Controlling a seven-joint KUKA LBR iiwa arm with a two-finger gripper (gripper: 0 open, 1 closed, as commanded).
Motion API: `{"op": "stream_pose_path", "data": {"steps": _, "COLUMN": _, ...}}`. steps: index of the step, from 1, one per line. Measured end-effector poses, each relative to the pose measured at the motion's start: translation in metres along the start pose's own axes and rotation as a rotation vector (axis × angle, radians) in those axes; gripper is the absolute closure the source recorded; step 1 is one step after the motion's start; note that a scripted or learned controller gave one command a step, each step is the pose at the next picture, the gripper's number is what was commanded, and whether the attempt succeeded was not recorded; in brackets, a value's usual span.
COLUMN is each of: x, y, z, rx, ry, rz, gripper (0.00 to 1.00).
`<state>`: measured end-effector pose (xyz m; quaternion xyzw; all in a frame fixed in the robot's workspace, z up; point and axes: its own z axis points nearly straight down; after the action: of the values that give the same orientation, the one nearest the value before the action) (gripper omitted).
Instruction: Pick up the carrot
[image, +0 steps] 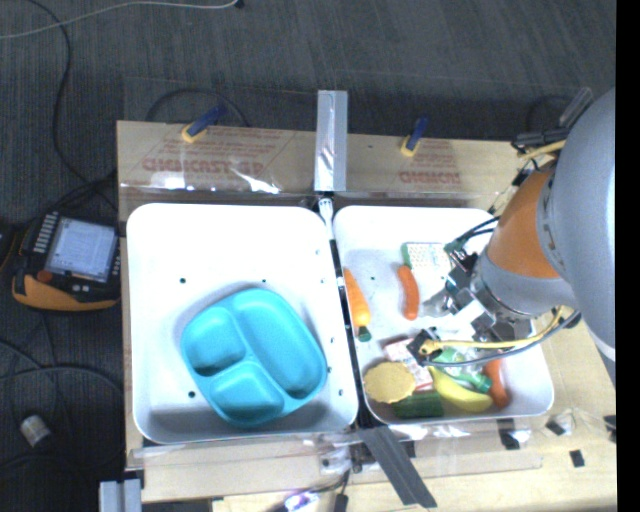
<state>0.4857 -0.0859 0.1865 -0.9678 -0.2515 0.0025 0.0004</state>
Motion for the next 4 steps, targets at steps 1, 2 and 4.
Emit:
{"op": "stream_pose_path", "data": {"steps": 1, "x": 0.0, "y": 0.0, "z": -0.008, "rx": 0.001, "ry": -0.005, "rz": -0.001, "gripper": 1.0}}
{"op": "stream_pose_path", "data": {"steps": 2, "x": 0.0, "y": 0.0, "z": -0.008, "rx": 0.001, "ry": -0.006, "rz": -0.001, "gripper": 0.0}}
{"op": "stream_pose_path", "data": {"steps": 4, "x": -0.002, "y": 0.095, "z": -0.113, "rx": -0.003, "ry": -0.001, "rz": 0.291, "gripper": 0.0}}
